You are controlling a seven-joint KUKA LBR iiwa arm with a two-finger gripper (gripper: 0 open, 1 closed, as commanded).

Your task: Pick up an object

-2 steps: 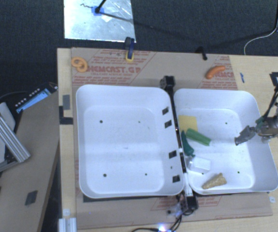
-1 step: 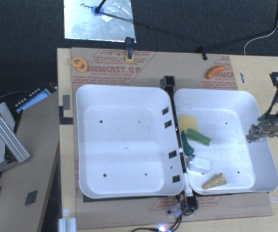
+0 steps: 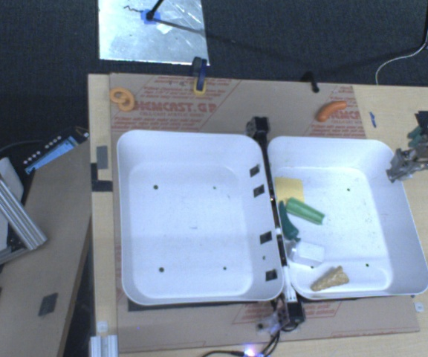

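The right bin [image 3: 392,222] holds several small items along its left side: a yellow square pad [image 3: 288,190], a green cylinder [image 3: 305,212], a dark teal piece [image 3: 288,225], a white block [image 3: 308,253] and a tan wedge-like piece [image 3: 330,278]. My gripper [image 3: 403,166] hangs over the bin's upper right corner, well to the right of all of them and touching none. Nothing is seen in its grasp.
The left bin [image 3: 192,214] adjoins the right one. Outside the bins on the board lie an orange ring [image 3: 122,99], an orange sausage-shaped toy [image 3: 331,111] and a yellow and blue clamp [image 3: 198,76]. A foil sheet [image 3: 153,21] lies behind.
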